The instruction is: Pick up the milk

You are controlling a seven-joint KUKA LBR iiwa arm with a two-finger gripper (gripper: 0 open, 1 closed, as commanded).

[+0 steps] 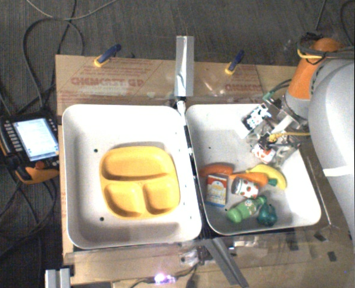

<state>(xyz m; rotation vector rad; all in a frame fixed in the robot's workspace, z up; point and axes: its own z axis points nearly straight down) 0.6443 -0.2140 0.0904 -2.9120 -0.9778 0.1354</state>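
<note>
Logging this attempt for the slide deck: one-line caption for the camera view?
Gripper hovers in the right bin above the milk carton and toy food; yellow tray lies in the left bin.

Left bin (75, 179): holds a yellow sectioned tray (140, 180), roughly centred.
Right bin (219, 131): objects clustered at its near side.
Milk (217, 188): small carton, orange top, lying near the bin's left wall.
Beside milk: small bottle with red cap (246, 187), touching a banana (268, 174).
Below those: green bottle (245, 210), dark green item (267, 215).
Gripper (267, 146): over the bin's far right part, above the banana, apart from the milk.
Off bench, left: handheld pendant (30, 140), screen lit.
</note>
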